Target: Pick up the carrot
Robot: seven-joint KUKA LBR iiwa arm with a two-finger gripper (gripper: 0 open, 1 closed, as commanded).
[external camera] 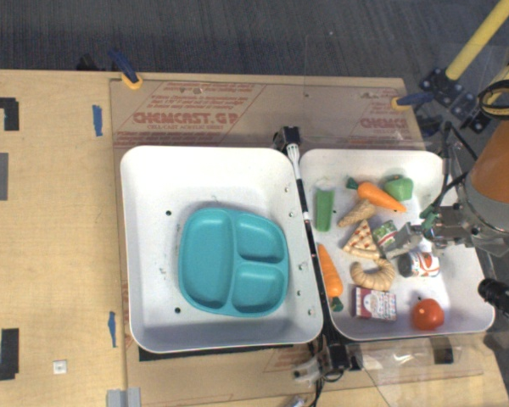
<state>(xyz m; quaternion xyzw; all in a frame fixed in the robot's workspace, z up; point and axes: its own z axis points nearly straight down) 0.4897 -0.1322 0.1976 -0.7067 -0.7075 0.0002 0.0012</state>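
Two carrots lie in the right bin (pixel 458 164). One carrot (pixel 378 195) rests near the back, its tip pointing left, with a green leafy top (pixel 399 186) at its right end. The other carrot (pixel 329 271) lies lengthwise along the bin's left wall, its green end toward the front. My gripper (pixel 413 237) hangs low over the middle right of this bin, about a hand's width in front of and to the right of the back carrot. It is beside a small green and grey item (pixel 388 235). Neither carrot touches it.
The right bin also holds a green cylinder (pixel 323 209), a pizza slice (pixel 361 241), a croissant (pixel 373 272), a red box (pixel 375 303), a tomato (pixel 427 314) and a red and white can (pixel 422 265). A teal divided plate (pixel 234 261) sits in the left bin (pixel 144 227).
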